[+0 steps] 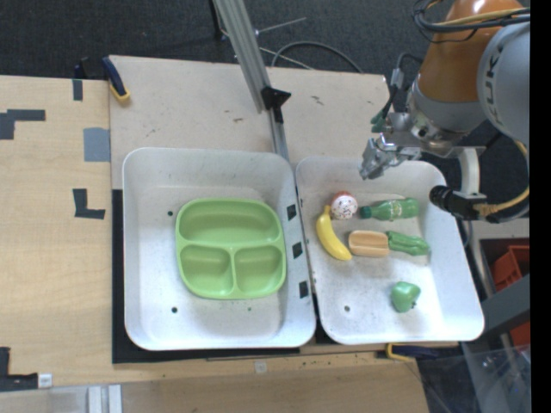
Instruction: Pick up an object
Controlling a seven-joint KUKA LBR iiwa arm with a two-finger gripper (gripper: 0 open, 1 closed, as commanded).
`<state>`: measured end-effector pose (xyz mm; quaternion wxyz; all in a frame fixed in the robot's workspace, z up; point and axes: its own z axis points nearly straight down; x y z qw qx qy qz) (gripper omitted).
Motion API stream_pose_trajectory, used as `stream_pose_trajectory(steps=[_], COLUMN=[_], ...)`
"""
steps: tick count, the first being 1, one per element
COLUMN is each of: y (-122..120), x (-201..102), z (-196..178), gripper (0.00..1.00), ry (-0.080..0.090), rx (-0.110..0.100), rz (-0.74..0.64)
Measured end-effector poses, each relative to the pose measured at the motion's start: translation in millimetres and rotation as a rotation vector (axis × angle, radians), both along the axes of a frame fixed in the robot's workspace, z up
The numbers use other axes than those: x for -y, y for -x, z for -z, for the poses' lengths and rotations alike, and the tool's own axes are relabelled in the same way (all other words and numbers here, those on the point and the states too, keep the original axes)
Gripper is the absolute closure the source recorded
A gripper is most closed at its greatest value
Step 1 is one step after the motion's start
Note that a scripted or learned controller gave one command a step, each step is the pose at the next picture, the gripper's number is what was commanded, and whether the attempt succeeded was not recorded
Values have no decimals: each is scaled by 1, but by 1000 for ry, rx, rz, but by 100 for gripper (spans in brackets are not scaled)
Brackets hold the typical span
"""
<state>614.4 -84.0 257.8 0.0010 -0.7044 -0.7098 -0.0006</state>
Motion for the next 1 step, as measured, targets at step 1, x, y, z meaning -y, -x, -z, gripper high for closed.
stream_pose_trajectory(steps=[1], y=[-18], x=[-55], z=[15], gripper=[100], ry=[1], rx=[-1], rz=[1])
